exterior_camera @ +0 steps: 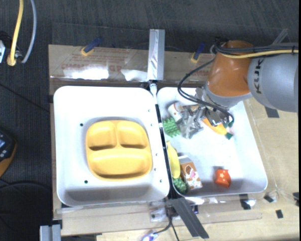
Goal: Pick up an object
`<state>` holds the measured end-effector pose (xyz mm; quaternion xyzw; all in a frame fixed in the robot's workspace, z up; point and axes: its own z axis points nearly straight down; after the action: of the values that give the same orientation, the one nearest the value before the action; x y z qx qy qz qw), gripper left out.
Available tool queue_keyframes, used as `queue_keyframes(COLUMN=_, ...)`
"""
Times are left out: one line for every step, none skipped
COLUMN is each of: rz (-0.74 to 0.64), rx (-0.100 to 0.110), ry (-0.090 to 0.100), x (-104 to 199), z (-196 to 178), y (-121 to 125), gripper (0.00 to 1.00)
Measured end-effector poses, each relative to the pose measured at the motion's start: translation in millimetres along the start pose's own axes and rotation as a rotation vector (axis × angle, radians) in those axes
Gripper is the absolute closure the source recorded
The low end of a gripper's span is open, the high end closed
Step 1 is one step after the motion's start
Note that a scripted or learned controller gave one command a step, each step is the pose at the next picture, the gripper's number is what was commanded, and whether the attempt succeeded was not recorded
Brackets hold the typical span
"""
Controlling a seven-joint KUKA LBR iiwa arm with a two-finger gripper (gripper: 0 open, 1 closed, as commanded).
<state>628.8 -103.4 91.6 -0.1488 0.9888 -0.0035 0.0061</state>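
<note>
My gripper (191, 125) hangs low in the upper left part of the right bin (251, 149), under the orange wrist band. Its metal fingers point down among small objects. A green spiky toy (169, 127) lies just left of it against the bin's wall. An orange and yellow item (214, 126) with a green tip sits just right of it, partly covered by the wrist. A small white and grey object (174, 109) lies just above and to the left. Nothing shows between the fingers.
The left bin (70, 109) holds a yellow divided tray (119, 148). In the right bin's lower part lie a red tomato-like object (221, 176), a small printed box (190, 174), a yellow banana-like piece (173, 162) and a green item (179, 186). Bare floor spans the bin's right middle.
</note>
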Motion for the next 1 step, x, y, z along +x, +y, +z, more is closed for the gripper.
queue_keyframes(rz=0.002, rx=0.001, ry=-0.005, x=-1.2, z=-10.3, y=-0.4, gripper=1.0)
